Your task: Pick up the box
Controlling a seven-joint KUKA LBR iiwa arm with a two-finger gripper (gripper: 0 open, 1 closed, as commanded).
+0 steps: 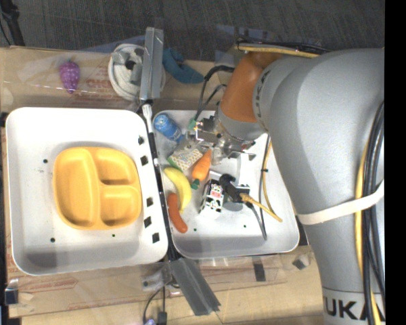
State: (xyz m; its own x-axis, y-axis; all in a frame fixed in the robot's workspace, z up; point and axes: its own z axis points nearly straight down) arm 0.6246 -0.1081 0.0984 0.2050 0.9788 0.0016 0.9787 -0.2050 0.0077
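The box [185, 158] is small and pale with a speckled pattern. It lies tilted in the right bin [277, 232], near that bin's upper left. My gripper [208, 143] hangs low over the same bin, just right of the box and above the top end of an orange carrot [201, 166]. The wrist and its orange band [240, 97] cover most of the gripper from above. Nothing shows as held.
A blue bottle [166, 124] lies above the box, and a yellow banana [178, 185] and a red sausage-shaped toy [177, 221] lie below it. The left bin [27, 249] holds a yellow divided tray [98, 185]. The big grey arm overhangs the right bin's right side.
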